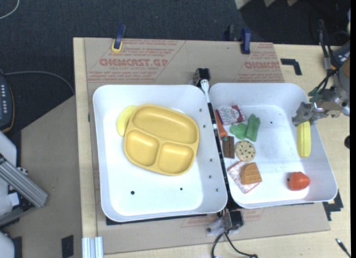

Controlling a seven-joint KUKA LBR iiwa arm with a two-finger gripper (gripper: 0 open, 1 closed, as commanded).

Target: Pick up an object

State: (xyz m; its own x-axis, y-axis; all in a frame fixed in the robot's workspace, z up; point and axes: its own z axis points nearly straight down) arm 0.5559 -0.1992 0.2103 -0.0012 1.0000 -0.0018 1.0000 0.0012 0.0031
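I count two white bins (pixel 105 140), one yellow tray (pixel 161 139), one corn cob (pixel 303 139), one tomato (pixel 298 180), one cookie (pixel 245 150), one green pickle cluster (pixel 247 128).

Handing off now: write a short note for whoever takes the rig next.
Gripper: at the right bin's far right edge, just above the corn cob; nothing visibly held, finger state unclear.
Right bin: corn cob, tomato, cookie, green vegetable, toast slice, packets.
Left bin: yellow divided plate.
Done: nothing picked yet.
Left: grasp and lift one object; the corn is nearest.
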